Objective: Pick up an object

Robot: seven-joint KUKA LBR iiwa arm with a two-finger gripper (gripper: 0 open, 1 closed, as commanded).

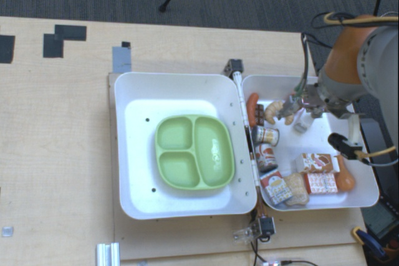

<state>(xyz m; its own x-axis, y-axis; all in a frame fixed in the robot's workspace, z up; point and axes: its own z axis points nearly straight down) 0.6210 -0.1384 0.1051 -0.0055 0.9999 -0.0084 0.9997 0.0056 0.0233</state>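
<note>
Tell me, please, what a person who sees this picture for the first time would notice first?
Probably the green divided plate, lying alone in the left bin. Next, the right bin, crowded with small food packages, and the grey arm with its orange band reaching over that bin's upper part from the right.

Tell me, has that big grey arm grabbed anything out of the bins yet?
Nothing looks picked. The gripper is low in the right white bin, among small food packages and beside a red hot-dog toy. The green divided plate sits alone. Grasping and lifting remain.

crowded right white bin (368,196), roomier left white bin (124,134)

small packets and cans (267,146) packed along the right bin's left wall; pale green divided plate (194,151) filling the left bin's middle.
</note>
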